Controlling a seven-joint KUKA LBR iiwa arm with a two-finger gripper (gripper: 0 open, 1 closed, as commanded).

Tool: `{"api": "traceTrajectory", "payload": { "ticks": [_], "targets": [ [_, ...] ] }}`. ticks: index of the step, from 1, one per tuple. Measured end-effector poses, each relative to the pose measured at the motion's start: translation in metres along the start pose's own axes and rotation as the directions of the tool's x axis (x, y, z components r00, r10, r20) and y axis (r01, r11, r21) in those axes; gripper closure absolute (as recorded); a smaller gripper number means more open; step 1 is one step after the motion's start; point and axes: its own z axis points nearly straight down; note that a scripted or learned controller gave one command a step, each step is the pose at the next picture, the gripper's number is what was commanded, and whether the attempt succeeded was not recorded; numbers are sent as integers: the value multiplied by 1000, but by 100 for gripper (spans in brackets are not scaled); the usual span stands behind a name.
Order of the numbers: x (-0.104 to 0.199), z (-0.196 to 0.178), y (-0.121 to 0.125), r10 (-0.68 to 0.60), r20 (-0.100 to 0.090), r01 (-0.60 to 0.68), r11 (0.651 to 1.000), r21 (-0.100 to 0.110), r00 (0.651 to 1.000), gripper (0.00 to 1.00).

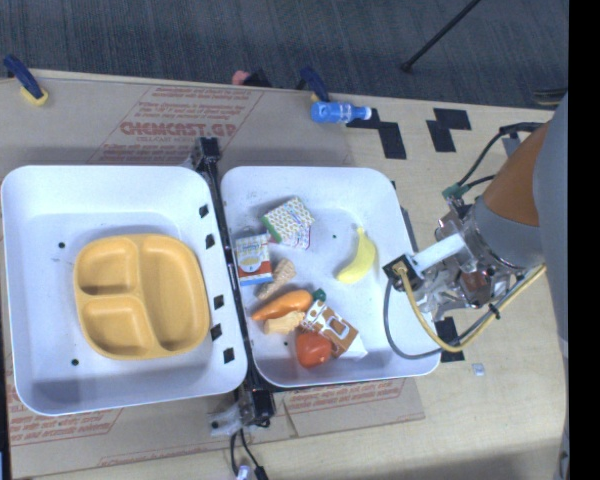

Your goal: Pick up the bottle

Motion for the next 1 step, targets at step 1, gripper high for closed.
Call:
{"api": "traceTrajectory", "payload": {
  "ticks": [1],
  "targets": [
    [0,-3,0,0,-2,0,1000,-2,1000,100]
  ]
}}
